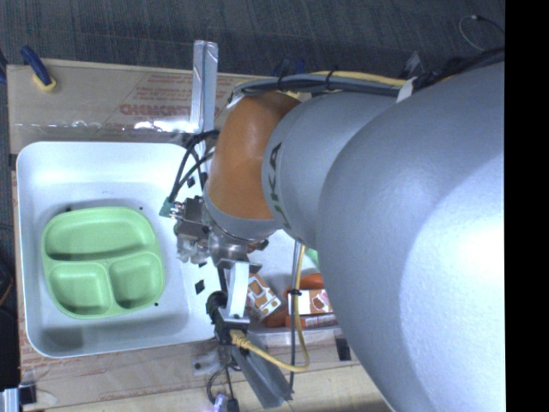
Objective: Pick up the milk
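My gripper [196, 240] hangs low over the divide between the two bins, at the right edge of the left bin [34, 170]. The grey arm with its orange band [244, 166] covers most of the right bin. Just below the wrist, a small carton with white and brown print [262, 297] peeks out in the right bin; it may be the milk, though too little of it is visible to be sure. An orange and red packet [316, 302] lies beside it. The carton is apart from the gripper, to its lower right.
A green divided tray [103, 260] lies in the left bin. Brown cardboard [111, 101] lines the bench behind the bins. An upright metal post [205, 84] stands at the back between the bins.
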Available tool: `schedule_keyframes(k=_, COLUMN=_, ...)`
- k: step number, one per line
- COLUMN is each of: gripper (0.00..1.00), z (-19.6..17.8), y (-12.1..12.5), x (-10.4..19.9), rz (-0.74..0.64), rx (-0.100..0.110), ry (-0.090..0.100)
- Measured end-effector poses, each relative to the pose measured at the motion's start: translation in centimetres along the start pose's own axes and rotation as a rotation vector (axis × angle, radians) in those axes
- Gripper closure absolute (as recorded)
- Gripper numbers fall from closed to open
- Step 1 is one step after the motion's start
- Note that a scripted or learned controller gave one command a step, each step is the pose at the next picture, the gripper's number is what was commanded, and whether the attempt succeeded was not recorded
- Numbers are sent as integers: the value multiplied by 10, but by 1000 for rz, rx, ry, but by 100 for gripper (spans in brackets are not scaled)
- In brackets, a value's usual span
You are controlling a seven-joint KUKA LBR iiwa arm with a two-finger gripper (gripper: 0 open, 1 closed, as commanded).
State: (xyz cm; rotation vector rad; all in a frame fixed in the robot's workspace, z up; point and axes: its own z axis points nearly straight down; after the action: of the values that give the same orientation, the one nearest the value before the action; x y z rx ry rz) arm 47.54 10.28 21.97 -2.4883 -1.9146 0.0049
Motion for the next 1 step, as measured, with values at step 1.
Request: schedule_keyframes(k=1, gripper=100, z=1, y=-19, x=69, rz=-25, rx=1, ry=-1)
